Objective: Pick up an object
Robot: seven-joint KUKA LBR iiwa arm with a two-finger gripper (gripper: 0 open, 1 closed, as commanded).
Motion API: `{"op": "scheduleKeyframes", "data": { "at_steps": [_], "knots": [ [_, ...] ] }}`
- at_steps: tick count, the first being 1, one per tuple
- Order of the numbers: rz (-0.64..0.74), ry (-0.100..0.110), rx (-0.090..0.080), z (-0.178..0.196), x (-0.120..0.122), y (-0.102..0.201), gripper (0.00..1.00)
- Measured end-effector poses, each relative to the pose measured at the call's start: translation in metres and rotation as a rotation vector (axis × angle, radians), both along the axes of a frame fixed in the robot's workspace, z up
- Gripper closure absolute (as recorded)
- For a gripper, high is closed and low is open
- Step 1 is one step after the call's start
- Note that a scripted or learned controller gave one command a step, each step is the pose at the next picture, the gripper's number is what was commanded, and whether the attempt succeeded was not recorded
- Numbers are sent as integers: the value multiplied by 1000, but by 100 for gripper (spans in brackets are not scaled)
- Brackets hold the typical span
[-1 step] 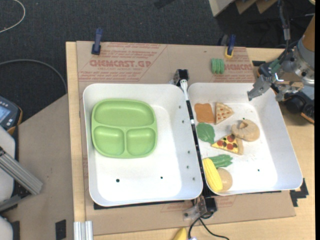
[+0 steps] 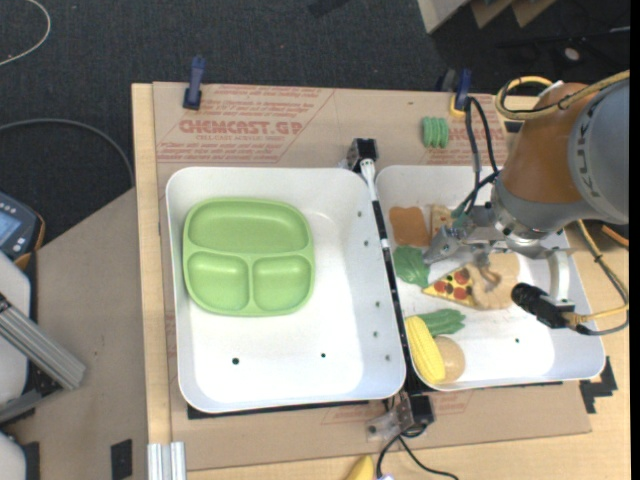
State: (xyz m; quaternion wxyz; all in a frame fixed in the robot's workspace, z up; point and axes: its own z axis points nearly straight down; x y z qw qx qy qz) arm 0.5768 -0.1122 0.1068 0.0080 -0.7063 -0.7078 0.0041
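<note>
The right bin holds several toy foods. A pizza slice lies near its middle, with a tan flat piece just to its right. A brown toast piece and a green leafy piece lie along the left wall. Near the front left corner are a yellow corn cob, a green pod and a tan round piece. My gripper hangs low over the bin's middle, just above the pizza slice and beside the green leafy piece. Nothing visible is held in it.
The left bin holds a green divided plate. A small green toy lies on the cardboard behind the right bin. Blue clamps pin the board's back edge. The arm covers the right bin's back right part.
</note>
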Motion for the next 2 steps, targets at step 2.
{"op": "scheduleKeyframes", "data": {
  "at_steps": [2],
  "knots": [
    [-6, -5, -1, -25, -76, -35, 0]
  ]
}}
